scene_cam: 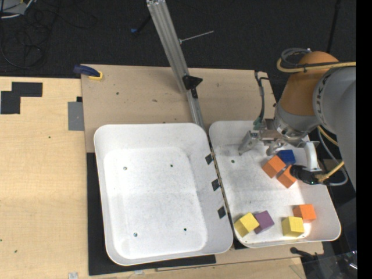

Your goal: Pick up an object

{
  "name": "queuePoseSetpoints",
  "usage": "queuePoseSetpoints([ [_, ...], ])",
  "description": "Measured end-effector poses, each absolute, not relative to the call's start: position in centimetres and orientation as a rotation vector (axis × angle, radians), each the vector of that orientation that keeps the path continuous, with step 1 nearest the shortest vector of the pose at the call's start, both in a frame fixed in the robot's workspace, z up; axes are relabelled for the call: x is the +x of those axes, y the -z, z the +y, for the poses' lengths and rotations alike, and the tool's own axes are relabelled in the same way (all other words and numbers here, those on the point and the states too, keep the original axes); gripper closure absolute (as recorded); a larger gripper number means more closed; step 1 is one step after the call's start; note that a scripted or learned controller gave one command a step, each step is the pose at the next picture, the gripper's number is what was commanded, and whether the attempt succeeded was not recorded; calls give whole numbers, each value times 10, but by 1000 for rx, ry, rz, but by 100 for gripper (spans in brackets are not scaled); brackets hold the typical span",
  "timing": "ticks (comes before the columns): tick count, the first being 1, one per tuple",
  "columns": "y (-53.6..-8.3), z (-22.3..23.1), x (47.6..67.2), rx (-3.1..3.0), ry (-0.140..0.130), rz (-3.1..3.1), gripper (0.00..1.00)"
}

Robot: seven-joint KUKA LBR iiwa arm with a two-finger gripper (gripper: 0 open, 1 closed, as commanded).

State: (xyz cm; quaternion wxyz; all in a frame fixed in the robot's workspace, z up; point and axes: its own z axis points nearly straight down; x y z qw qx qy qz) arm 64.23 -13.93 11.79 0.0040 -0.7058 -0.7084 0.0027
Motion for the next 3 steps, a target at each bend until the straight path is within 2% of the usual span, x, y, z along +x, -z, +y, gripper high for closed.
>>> queuePoseSetpoints([
  [1,-132,-140,644,-2217,-3,-2221,100],
  [2,-190,-145,654,-2224,4,-2224,100],
  [3,-206,-146,654,-2221,1,-2223,100],
])
